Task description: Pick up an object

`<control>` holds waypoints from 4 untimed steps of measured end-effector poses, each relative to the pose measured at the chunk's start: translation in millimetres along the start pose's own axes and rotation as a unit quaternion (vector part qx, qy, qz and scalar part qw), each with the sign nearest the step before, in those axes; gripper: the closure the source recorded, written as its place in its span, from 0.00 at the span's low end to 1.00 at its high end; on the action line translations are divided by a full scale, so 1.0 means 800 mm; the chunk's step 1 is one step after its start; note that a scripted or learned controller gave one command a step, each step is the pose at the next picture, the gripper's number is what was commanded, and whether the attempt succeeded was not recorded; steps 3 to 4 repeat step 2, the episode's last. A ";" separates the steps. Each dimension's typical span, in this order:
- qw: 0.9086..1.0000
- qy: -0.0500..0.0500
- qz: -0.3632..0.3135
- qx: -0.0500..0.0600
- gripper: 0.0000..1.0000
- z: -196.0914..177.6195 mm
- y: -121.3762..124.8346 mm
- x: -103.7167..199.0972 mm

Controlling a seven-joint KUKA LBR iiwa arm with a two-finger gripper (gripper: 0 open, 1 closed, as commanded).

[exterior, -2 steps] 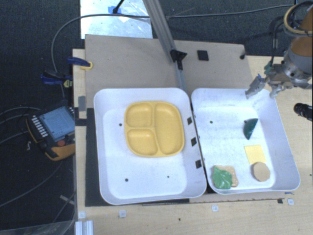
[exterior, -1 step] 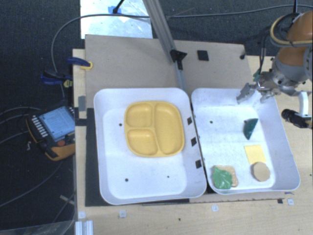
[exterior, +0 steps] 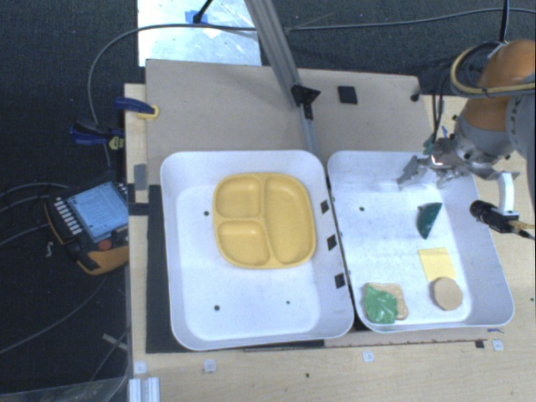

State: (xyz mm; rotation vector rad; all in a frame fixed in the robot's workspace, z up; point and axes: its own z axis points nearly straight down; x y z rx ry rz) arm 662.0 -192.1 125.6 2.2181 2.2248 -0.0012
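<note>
The counter [exterior: 251, 99] carries two white bins side by side. The left bin [exterior: 184, 308] holds a yellow divided plate [exterior: 264, 220] with three compartments, sitting toward the far half of that bin.

The right bin [exterior: 377, 224] holds four small things. A dark green piece [exterior: 429, 219] lies in the middle of its right half. Nearer the front edge from it is a flat yellow square [exterior: 436, 263], and a round tan disc [exterior: 447, 293] touches that square's near end. To the left of the disc, in the front left corner of the right bin, a green lump on a tan slice [exterior: 383, 302] rests close to the rim.

The arm [exterior: 494, 99] enters at the far right corner of the right bin. Its gripper [exterior: 427, 168] hangs over the bin's far edge, beyond the dark green piece and apart from it. The jaws are spread open with nothing between them.

A slanted metal pole [exterior: 272, 36] crosses the counter behind the bins, ending near the gap between them.
</note>
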 end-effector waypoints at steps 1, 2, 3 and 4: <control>1.000 -0.001 -0.002 -0.004 1.00 -0.018 0.003 0.000; 1.000 -0.001 0.001 -0.004 1.00 -0.091 -0.002 -0.010; 1.000 -0.001 0.001 -0.004 1.00 -0.091 -0.002 -0.010; 1.000 -0.001 0.001 -0.004 1.00 -0.091 -0.002 -0.010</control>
